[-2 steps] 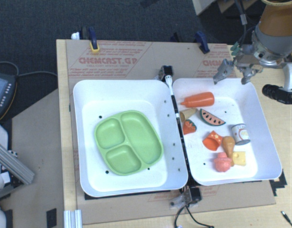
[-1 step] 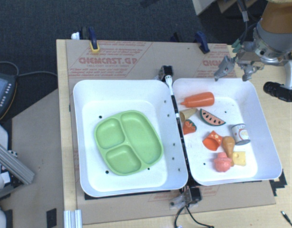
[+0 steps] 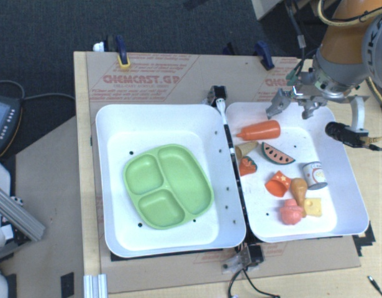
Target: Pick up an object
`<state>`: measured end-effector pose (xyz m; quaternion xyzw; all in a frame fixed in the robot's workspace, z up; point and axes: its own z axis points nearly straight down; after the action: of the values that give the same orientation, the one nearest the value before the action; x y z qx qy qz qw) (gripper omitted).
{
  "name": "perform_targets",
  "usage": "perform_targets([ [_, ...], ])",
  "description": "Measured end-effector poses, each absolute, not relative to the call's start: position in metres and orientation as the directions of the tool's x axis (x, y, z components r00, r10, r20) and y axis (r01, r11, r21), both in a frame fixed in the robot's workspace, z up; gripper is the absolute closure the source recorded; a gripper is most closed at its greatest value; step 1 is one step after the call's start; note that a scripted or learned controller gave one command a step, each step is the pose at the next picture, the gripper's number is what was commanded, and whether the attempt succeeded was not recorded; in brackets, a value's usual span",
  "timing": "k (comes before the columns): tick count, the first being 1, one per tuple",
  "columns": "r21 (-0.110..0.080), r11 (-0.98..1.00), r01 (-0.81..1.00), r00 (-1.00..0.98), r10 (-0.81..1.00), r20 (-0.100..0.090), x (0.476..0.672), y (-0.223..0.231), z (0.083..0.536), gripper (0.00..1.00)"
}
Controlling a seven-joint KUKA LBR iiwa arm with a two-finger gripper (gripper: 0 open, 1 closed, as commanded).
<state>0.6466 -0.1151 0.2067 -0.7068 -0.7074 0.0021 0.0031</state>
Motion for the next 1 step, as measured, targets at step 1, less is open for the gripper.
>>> perform_targets([
  [1,-0.006,0.0,1.0,0.0,1.0,0.001,0.6455,-0.1178,0.1632,0.0],
])
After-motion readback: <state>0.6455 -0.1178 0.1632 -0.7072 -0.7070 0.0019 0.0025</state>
